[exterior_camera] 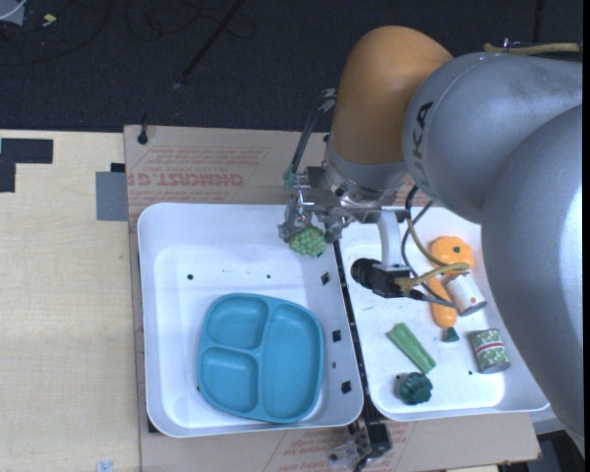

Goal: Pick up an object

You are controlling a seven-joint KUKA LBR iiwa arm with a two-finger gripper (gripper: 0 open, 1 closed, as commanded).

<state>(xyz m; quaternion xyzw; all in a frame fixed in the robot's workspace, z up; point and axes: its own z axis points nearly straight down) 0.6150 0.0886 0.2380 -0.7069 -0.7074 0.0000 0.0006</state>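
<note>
The arm (492, 165) is cut off by the top and right edges. It hides the far edge and far right corner of the right bin (462, 391). Just below the gripper (310, 226) sits a green lump (308, 243); whether it is gripped cannot be told. The orange thing (452, 252) is partly hidden. The label on the can (489, 350) is too small to read. The dark speck (450, 335) beside it is unidentifiable.

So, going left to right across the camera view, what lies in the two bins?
Blue divided plate → green speckled lump → green stick → orange thing → green-and-white can. The dark green lump shares the stick's span, so it is left out of the order.
</note>
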